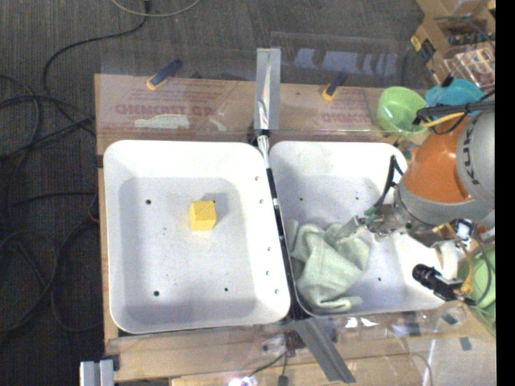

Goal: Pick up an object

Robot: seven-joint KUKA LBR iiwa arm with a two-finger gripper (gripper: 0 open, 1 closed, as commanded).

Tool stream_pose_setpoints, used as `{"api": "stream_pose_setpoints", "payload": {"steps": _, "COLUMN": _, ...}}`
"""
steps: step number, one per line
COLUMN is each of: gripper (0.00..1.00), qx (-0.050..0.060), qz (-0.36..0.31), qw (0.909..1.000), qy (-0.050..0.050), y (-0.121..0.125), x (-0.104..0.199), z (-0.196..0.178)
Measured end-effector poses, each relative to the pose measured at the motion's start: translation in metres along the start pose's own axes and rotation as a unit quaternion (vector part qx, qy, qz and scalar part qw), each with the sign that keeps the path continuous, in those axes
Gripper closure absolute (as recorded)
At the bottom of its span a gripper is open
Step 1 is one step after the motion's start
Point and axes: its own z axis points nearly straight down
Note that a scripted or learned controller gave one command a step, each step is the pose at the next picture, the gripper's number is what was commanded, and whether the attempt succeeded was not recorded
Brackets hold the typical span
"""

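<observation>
A small yellow cube sits near the middle of the left bin. A crumpled pale green cloth lies in the front left part of the right bin. The grey arm with its orange band reaches in from the right. My gripper is low in the right bin, at the cloth's upper right edge and seemingly touching it. Whether any cloth is caught in it is too small to make out.
A metal post stands behind the seam between the bins. Green and teal objects sit past the right bin's back right corner. Cardboard boxes stand at the far right. Cables trail on the floor to the left.
</observation>
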Motion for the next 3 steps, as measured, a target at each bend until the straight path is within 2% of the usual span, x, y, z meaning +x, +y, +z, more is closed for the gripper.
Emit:
{"api": "stream_pose_setpoints", "payload": {"steps": 1, "gripper": 1.0, "qx": 0.002, "qz": -0.001, "qw": 1.0, "qy": 0.002, "y": 0.001, "x": 0.001, "z": -0.005}}
{"api": "stream_pose_setpoints", "payload": {"steps": 2, "gripper": 0.0, "qx": 0.002, "qz": -0.001, "qw": 1.0, "qy": 0.002, "y": 0.001, "x": 0.001, "z": -0.005}}
{"api": "stream_pose_setpoints", "payload": {"steps": 3, "gripper": 0.0, "qx": 0.004, "qz": -0.035, "qw": 0.9994, "qy": -0.002, "y": 0.011, "x": 0.0, "z": 0.008}}
